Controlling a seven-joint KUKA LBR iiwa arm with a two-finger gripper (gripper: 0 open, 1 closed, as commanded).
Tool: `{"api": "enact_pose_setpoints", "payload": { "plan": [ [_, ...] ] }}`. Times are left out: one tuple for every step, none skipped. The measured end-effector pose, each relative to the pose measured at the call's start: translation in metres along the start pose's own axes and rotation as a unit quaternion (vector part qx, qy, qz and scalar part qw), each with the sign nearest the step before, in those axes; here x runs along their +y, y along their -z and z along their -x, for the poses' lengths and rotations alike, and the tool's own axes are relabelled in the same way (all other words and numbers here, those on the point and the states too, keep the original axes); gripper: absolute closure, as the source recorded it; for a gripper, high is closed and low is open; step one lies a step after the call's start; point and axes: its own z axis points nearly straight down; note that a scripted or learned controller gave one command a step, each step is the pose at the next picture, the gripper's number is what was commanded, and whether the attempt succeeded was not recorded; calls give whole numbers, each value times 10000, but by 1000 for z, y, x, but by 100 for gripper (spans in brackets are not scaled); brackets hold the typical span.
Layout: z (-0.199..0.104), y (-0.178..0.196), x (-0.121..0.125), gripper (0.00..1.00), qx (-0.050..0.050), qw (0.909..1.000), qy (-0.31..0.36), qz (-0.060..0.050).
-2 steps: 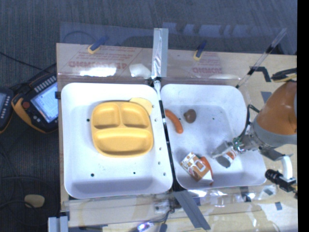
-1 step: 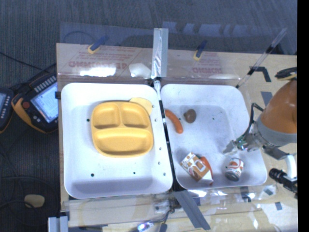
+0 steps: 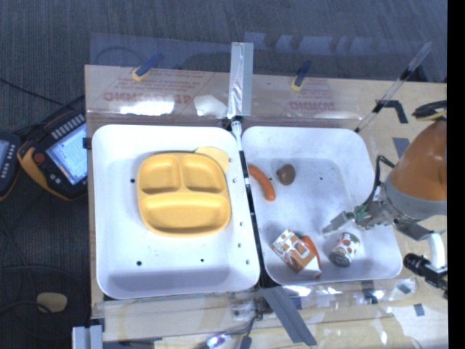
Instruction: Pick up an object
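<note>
1. Closest to me, along the front wall of the right bin (image 3: 320, 140), lie two things: a small carton (image 3: 296, 251) with orange and white print, tipped on its side, and just to its right a little white can (image 3: 344, 249), also tilted over.
2. The jaws (image 3: 347, 220) hang just above that can, low over the bin floor, with a light finger reaching left; from here I cannot tell whether they are open or closed, and nothing shows between them.
3. Behind them the grey arm (image 3: 421, 180) with its orange band comes in from the right edge of the desk (image 3: 407, 97).
4. Further back in the same bin, an orange sausage-shaped piece (image 3: 261, 182) lies against the left wall, and near it a small brown lump (image 3: 286, 173) sits apart on the white floor.
5. In the left bin (image 3: 109, 267), a yellow divided tray (image 3: 184, 195) rests flat in the middle, with a pale yellow piece (image 3: 214, 153) peeking out behind its far right corner.
6. Off the desk to the left, a handheld control unit (image 3: 54, 155) with a lit screen lies on the dark floor.
</note>
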Motion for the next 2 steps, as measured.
{"api": "enact_pose_setpoints", "payload": {
  "plan": [
    [-11, -9, 1, 0, -7, 9960, -888, 10],
    [-8, -9, -1, 0, 17, 9984, -571, -17]
  ]
}}
